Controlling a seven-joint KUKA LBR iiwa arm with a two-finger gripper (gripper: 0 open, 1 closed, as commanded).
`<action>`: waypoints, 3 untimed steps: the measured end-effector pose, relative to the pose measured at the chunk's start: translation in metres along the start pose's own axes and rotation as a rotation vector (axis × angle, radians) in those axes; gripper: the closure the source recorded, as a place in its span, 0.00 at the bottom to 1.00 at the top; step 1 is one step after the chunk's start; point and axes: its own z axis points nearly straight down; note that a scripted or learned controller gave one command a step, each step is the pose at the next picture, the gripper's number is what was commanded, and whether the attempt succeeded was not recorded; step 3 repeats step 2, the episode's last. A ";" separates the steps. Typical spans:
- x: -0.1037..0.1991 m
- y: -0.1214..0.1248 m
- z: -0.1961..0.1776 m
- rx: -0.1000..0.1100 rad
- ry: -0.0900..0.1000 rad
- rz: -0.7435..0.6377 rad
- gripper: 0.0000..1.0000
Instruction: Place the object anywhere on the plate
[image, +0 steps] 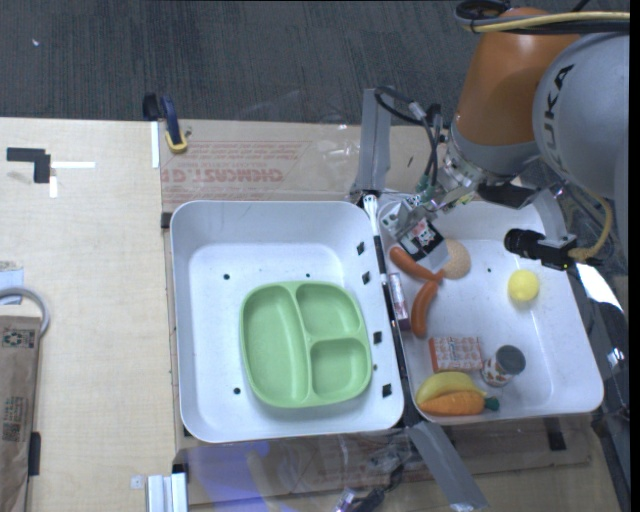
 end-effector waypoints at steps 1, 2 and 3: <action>0.000 0.000 0.000 -0.001 0.000 0.000 0.00; -0.001 0.001 -0.005 0.004 0.000 -0.001 1.00; -0.001 0.001 -0.005 0.004 0.000 -0.001 1.00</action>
